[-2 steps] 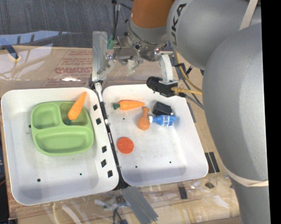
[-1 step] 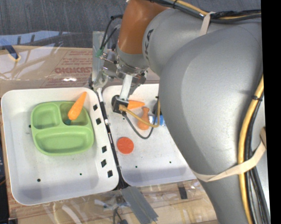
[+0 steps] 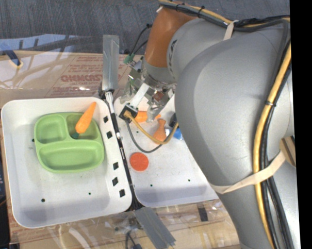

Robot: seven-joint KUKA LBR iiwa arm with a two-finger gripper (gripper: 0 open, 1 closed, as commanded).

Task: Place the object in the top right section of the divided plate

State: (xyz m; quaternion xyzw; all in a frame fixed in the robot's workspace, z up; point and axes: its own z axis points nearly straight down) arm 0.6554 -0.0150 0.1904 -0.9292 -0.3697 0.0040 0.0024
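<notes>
1. Green plate [image 3: 69,151] sits in the left bin [image 3: 25,204], and the carrot [image 3: 86,117] lies tilted across its far right section, tip poking over the rim.
2. The gripper [image 3: 154,103] hangs over the far part of the right bin [image 3: 169,190], well away from the carrot.
3. Can't tell how it's set, honestly.
4. An orange disc [image 3: 139,162] lies nearer, plus a small orange piece [image 3: 160,128] just below the gripper.
</notes>
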